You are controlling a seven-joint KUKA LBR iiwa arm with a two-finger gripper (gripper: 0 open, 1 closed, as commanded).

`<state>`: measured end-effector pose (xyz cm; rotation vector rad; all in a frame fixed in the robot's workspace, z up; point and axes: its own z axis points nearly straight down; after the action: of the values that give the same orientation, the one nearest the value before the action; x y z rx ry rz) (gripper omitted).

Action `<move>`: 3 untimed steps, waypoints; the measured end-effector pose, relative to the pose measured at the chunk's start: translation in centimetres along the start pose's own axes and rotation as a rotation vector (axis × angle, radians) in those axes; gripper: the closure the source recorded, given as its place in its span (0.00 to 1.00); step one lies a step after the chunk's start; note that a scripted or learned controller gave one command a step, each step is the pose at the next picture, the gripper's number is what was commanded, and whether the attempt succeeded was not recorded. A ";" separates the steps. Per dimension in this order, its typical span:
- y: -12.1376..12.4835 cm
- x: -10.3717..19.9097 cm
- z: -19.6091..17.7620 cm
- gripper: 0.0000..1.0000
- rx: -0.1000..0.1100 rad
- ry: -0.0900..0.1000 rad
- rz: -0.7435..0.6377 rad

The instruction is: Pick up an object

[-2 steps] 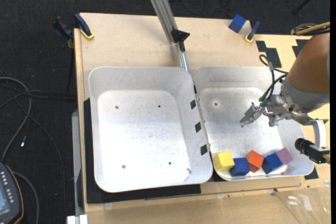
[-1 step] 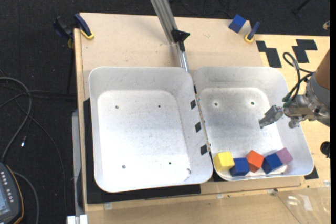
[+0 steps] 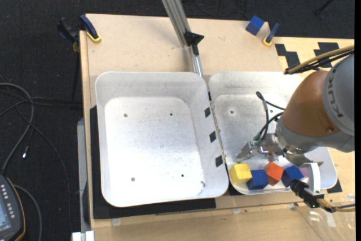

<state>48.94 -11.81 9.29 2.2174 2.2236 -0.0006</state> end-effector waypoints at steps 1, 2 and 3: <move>0.1 -4.9 -7.7 0.00 -0.007 -0.004 0.007; 0.0 -9.7 -12.9 0.00 -0.005 -0.004 0.008; 0.9 -3.9 -11.5 0.00 0.000 0.003 -0.005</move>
<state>49.89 -15.64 20.81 2.2136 2.2307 0.0026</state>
